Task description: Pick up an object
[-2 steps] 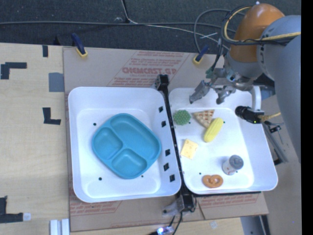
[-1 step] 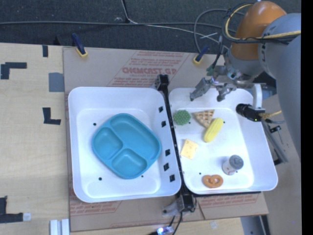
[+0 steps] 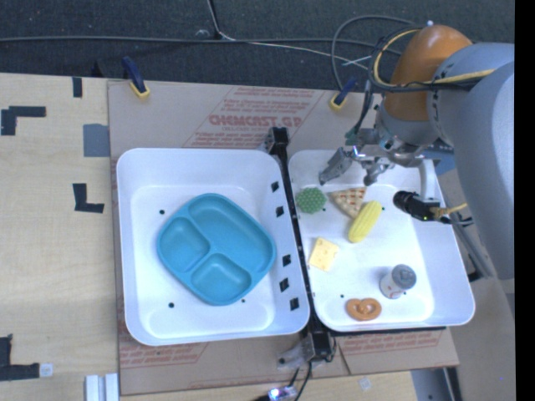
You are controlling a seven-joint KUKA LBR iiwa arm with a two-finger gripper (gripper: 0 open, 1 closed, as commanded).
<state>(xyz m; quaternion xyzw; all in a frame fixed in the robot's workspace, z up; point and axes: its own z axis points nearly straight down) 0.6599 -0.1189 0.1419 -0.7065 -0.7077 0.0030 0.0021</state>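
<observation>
My gripper [image 3: 353,170] hangs over the back of the right bin [image 3: 443,266], open, with nothing between its fingers [image 3: 333,169]. Just in front of it lie a tan waffle wedge [image 3: 348,199] and a green round piece [image 3: 311,200]. A yellow corn cob [image 3: 364,221] lies a little nearer the front. Further forward are a yellow cheese block [image 3: 324,254], a grey cylinder [image 3: 399,280] and a brown pretzel [image 3: 363,309].
The left bin [image 3: 142,182] holds a blue divided plate [image 3: 216,247]. A black divider [image 3: 288,224] runs between the two bins. The grey arm with its orange band [image 3: 426,57] reaches in from the upper right.
</observation>
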